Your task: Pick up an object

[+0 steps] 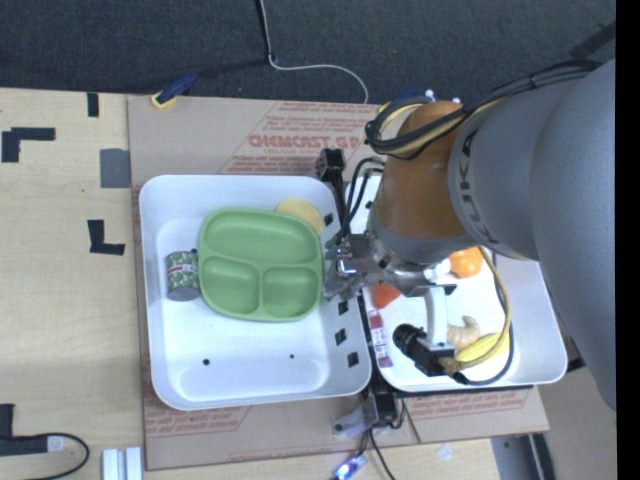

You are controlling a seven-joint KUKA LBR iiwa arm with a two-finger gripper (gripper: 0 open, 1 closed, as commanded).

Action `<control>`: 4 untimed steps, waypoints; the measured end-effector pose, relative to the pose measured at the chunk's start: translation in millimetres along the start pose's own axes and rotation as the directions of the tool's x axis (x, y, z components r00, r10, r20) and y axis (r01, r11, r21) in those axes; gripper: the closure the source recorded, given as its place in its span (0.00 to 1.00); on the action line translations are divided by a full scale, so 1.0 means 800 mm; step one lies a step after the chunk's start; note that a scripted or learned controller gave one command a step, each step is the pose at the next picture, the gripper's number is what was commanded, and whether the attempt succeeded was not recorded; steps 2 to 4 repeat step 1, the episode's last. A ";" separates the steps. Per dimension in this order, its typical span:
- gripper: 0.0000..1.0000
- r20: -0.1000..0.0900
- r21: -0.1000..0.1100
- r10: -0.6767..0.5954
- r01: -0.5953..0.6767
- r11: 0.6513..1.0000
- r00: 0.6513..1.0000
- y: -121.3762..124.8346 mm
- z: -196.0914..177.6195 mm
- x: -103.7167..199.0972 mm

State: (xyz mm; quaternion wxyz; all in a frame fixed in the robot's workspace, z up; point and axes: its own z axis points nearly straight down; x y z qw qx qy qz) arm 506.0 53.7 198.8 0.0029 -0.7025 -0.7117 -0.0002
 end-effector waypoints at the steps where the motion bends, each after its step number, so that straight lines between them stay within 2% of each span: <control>1: 1.00 0.003 -0.012 0.010 -0.010 1.000 1.000 -0.026 -0.138 -0.009; 4: 1.00 0.003 -0.012 0.010 -0.010 1.000 1.000 -0.026 -0.138 -0.009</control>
